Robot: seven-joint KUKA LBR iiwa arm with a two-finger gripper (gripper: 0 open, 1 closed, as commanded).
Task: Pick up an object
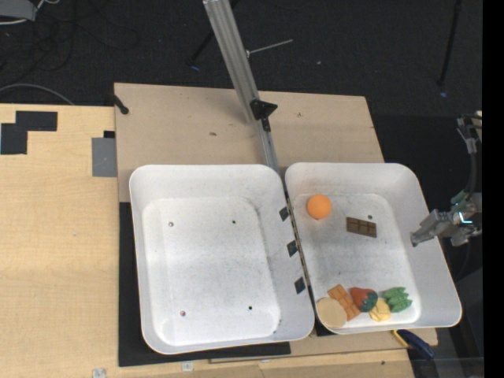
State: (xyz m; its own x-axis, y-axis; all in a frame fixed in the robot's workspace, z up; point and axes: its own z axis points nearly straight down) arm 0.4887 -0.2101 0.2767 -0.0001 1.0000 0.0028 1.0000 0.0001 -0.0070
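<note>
I see the desk (pixel 236 124) carrying two shallow white bins side by side. The left bin (pixel 150 187) has only dark specks on its floor. In the right bin (pixel 394 176) an orange ball (pixel 319 206) sits near the top left, with a brown chocolate bar (pixel 361 227) lying just to its right, apart from it. Along the near edge I find a cluster touching one another: a tan disc (pixel 331 313), an orange waffle piece (pixel 342 298), a red piece (pixel 362 296), a yellow piece (pixel 380 311) and a green piece (pixel 397 298). My hand (pixel 429 231) hangs at the right bin's right rim, well away from every item. A metal rail (pixel 236 61) slants up behind the bins.
</note>
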